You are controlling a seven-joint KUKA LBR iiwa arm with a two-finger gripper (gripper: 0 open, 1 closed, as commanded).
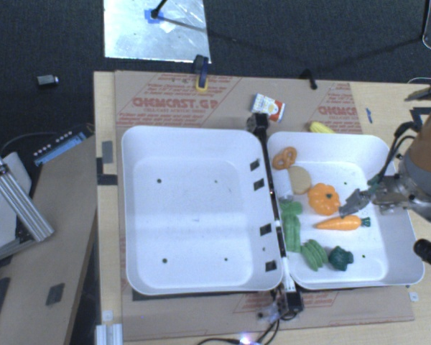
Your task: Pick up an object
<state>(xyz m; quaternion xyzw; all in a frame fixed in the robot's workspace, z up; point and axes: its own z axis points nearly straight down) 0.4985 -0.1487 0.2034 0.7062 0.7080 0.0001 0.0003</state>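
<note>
1. Two white bins sit side by side on the bench: the left bin (194,207) and the right bin (373,157), which holds all the toy food.
2. The gripper (353,201) reaches in from the right, low over the right bin, its tip just above the carrot (339,223) and right beside the orange pumpkin (324,198).
3. Nothing sits between its fingers (whether they are spread or closed I cannot tell).
4. The pretzel (284,157) lies at the far left of the bin, with a beige potato-like piece (299,180) just nearer.
5. Green vegetables (292,225) run along the left wall, and a dark broccoli (340,258) lies near the front, beside another green piece (314,254).
6. A yellow banana (321,128) rests outside the far rim.
</note>
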